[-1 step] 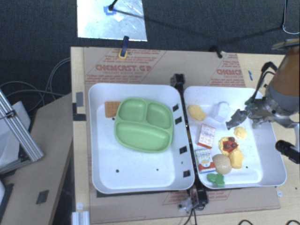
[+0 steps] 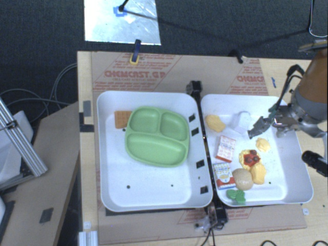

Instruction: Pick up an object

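The right bin (image 2: 294,186) holds several small toy foods. Among them are a yellow piece (image 2: 215,122) at the back left, a clear cup (image 2: 241,119), a white and red packet (image 2: 226,148), and a small carton (image 2: 222,172). Near the front lie a red and yellow item (image 2: 249,158), a tan round item (image 2: 242,179), a yellow lump (image 2: 259,174) and a green piece (image 2: 236,195). My gripper (image 2: 266,127) hovers over the right bin's back half, just above a pale yellow piece (image 2: 262,145) and to the right of the cup. Nothing is visibly held.
The left bin (image 2: 110,152) carries a green divided plate (image 2: 157,136) and an orange cracker (image 2: 121,119) at the plate's back left. A black divider with clips (image 2: 201,137) runs between the bins. The arm's grey body (image 2: 312,96) overhangs the right bin's far right edge.
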Action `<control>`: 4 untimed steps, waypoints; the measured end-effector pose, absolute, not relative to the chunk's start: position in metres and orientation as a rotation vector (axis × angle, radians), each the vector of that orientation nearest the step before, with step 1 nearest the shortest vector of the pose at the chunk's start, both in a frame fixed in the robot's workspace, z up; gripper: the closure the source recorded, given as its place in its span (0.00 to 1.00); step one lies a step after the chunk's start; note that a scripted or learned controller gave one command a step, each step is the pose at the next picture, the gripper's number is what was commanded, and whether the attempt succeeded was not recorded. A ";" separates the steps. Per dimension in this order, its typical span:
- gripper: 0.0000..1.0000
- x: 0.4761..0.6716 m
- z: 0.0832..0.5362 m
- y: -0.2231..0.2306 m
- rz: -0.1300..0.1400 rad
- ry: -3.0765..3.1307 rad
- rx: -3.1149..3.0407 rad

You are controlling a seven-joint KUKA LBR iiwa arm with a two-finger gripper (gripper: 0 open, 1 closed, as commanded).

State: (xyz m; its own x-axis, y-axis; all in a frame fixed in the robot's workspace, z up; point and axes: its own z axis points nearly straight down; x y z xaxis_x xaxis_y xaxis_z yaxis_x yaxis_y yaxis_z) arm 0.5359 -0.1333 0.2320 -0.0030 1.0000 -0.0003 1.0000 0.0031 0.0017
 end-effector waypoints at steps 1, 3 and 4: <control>0.00 0.534 0.186 -0.142 -0.002 2.223 2.223; 0.00 0.537 0.087 -0.146 0.003 2.212 2.212; 1.00 0.537 0.097 -0.144 0.006 2.217 2.215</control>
